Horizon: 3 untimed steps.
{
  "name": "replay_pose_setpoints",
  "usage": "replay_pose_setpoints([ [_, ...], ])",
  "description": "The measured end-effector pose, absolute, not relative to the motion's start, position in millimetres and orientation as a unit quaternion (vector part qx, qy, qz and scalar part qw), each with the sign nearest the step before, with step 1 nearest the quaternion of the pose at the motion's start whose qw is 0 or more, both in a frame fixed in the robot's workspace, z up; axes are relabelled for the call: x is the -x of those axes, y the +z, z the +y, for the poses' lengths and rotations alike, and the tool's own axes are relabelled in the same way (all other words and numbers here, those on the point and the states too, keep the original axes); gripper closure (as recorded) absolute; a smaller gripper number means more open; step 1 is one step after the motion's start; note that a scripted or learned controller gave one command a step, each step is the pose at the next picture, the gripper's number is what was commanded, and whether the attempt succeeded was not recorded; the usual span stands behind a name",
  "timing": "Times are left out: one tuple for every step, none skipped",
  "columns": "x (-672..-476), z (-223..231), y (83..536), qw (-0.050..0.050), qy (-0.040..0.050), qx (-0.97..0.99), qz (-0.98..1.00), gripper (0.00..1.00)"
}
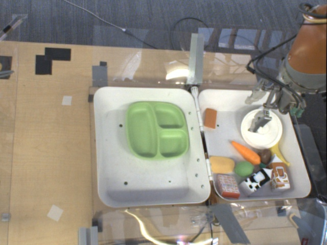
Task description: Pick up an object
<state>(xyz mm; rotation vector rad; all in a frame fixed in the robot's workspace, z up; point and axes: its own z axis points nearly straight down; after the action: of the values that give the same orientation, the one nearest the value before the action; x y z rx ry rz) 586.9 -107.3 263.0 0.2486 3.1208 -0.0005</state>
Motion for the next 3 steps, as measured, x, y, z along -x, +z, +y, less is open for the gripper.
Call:
replay_pose_setpoints([
  [-570.8,-113.2,102.9,0.007,0.0004,-0.157,0.988,0.00],
  [-561.6,-116.5,91.0,0.008,0.0018,-0.206,0.979,0.00],
  [-566.9,-116.5,105.7,0.017,0.0016,-0.203,0.979,1.00],
])
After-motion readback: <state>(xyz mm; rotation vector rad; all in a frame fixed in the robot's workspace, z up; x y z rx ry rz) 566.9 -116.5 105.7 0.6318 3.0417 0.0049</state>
